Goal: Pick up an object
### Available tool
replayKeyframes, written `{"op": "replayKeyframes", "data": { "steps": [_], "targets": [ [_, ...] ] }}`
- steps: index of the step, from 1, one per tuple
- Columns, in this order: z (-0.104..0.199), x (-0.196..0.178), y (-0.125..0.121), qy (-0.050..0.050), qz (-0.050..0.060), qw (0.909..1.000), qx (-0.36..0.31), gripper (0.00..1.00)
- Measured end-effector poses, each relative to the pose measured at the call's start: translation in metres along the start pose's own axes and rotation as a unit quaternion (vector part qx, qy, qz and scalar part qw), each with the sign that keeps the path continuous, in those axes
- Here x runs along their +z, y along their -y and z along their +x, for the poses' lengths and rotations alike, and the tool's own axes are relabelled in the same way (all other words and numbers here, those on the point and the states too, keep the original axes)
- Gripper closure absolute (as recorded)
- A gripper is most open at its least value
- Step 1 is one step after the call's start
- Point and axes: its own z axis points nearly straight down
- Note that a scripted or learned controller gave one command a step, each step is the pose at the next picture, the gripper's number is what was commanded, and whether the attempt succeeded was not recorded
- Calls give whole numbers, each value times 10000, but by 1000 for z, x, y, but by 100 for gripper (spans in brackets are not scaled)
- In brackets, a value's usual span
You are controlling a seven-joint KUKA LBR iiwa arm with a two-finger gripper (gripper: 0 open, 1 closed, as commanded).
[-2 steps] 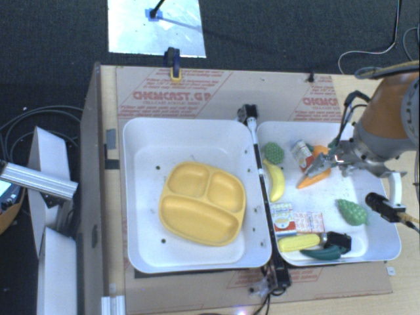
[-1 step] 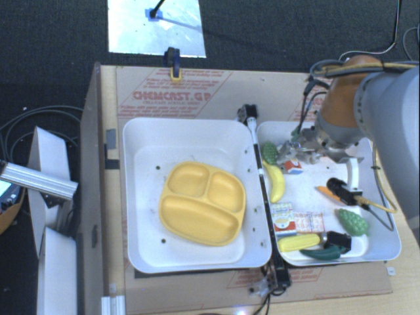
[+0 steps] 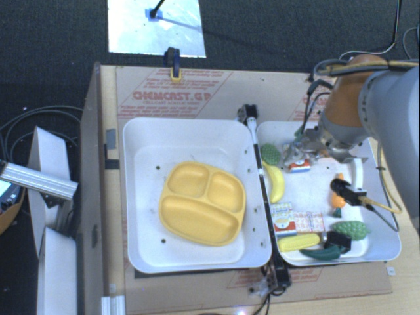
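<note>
White bins sit side by side: the left bin (image 3: pixel 141 195) bears a yellow divided tray (image 3: pixel 203 202), the right bin (image 3: pixel 387 241) the small pickable toys. The gripper (image 3: pixel 298 153) hangs at that bin's far left, just above a red-and-white packet (image 3: pixel 300 167) beside the banana (image 3: pixel 275 182). Whether the claw is open, I cannot tell. Best to centre on one item before descending.

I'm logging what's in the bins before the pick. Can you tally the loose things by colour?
Yellow: 3, the divided tray, a banana and a corn cob.
Green: 3, a round piece, a bumpy piece and a dark pod.
Red and white: 2, a flat packet and a small item.
Orange: 1, a small piece.
Total: 9
</note>
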Motion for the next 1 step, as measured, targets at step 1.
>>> {"op": "replayKeyframes", "data": {
  "steps": [1],
  "targets": [
    [79,-95,51,-25,-6,10000,-21,100]
  ]
}}
